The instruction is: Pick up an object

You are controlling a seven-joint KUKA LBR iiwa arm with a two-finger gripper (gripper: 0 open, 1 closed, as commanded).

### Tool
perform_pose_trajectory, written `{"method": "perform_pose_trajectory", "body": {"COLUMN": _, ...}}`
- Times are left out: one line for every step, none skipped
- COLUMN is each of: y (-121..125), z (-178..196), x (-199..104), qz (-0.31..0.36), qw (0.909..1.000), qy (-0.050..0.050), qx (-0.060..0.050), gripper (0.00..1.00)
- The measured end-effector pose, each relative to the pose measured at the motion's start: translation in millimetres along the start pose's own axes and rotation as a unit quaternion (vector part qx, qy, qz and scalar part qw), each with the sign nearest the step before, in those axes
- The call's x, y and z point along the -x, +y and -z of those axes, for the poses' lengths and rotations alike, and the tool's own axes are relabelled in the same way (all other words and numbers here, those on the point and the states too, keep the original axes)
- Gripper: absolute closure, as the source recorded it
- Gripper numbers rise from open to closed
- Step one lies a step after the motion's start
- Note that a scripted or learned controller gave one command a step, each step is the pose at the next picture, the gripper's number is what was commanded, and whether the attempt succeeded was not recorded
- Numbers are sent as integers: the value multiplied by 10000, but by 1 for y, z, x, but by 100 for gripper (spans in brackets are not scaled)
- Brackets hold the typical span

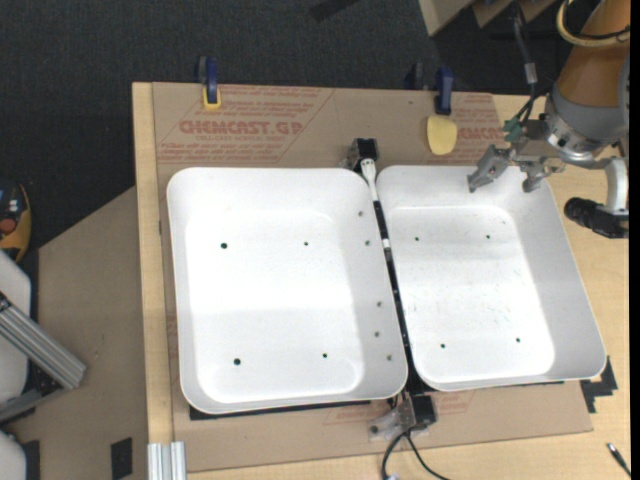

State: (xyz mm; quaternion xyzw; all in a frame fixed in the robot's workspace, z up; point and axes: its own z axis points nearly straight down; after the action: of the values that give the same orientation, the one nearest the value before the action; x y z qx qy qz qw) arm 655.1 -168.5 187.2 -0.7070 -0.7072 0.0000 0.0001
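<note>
Spread-fingered and gripping nothing, the gripper (pixel 508 169) hovers over the right bin's (pixel 560 268) far rim. Just beyond, a pale yellow object (pixel 441 134) lies on the cardboard sheet (pixel 300 118); the left bin (pixel 185 268) sits alongside.

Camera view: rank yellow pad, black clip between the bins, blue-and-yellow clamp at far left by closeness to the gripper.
Gripper sits over the right bin's far edge.
1. Yellow pad, just to its left on the board.
2. Black clip, at the far end of the gap between the bins.
3. Blue-and-yellow clamp, far-left board edge.
</note>
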Motion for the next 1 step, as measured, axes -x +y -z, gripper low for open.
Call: {"method": "perform_pose_trajectory", "body": {"y": 1, "z": 11, "x": 0, "qz": 4, "qw": 10000, "qy": -6, "qx": 19, "gripper": 100}}
